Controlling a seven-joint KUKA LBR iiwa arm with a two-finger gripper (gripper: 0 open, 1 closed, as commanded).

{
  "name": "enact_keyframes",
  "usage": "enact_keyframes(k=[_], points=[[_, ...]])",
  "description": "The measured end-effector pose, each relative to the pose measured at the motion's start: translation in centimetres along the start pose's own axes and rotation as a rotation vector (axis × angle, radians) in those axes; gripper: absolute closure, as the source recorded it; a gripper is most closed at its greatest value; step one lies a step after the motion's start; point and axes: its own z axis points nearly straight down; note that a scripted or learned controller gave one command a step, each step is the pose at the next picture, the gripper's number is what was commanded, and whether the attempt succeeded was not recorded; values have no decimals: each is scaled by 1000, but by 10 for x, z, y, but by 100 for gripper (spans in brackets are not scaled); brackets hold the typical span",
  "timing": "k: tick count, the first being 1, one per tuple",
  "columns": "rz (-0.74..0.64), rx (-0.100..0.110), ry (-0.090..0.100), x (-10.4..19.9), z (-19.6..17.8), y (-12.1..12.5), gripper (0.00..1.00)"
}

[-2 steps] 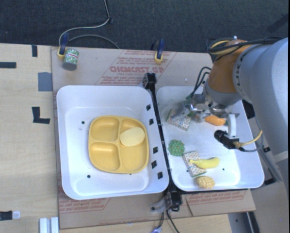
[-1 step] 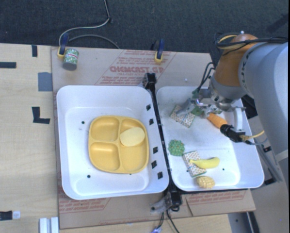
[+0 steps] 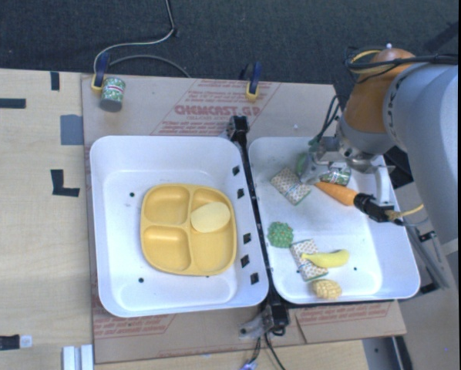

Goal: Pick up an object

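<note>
Glossy smooth yellow plastic tray point(image 3: 169, 241) in matt white plastic left bin point(image 3: 111, 206); beneath it matt brown cardboard point(image 3: 207, 106).

Single fixed overhead camera, angled down on both white bins point(image 3: 103, 230), bench-wide framing, arm point(image 3: 415, 106) entering from frame right

A tray point(image 3: 166, 241) lies in the left bin point(image 3: 107, 206); a banana point(image 3: 326, 259) in the right bin point(image 3: 392, 272).
</note>
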Motion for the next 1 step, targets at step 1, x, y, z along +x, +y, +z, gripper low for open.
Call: enact_keyframes(k=[1], points=[[0,3,1,0,2,-1,0]])
